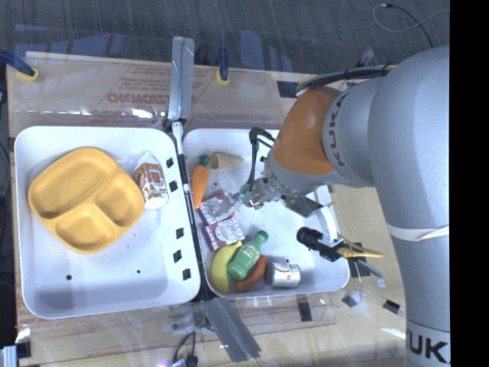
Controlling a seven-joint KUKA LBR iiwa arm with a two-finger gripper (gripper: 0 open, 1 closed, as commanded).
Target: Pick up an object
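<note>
My gripper [250,195] hangs low over the middle of the right bin [336,281], just right of a pink snack packet [216,206]. A second packet [223,233] lies below the first. At the bin's left wall lies an orange carrot [199,185], with a tan cone-shaped piece [225,160] beside its top. Near the front of the bin a green bottle [247,256] rests on a yellow banana [219,268]. Beside them lie an orange-red sausage [253,274] and a small silver can [284,275]. The arm's grey and orange wrist covers the bin's right part.
The left bin [99,289] holds a yellow divided tray [84,197] and a small red-and-white carton [151,181] by its right wall. A metal clamp [180,75] stands at the back between the bins. Bare floor shows in the left bin's front half.
</note>
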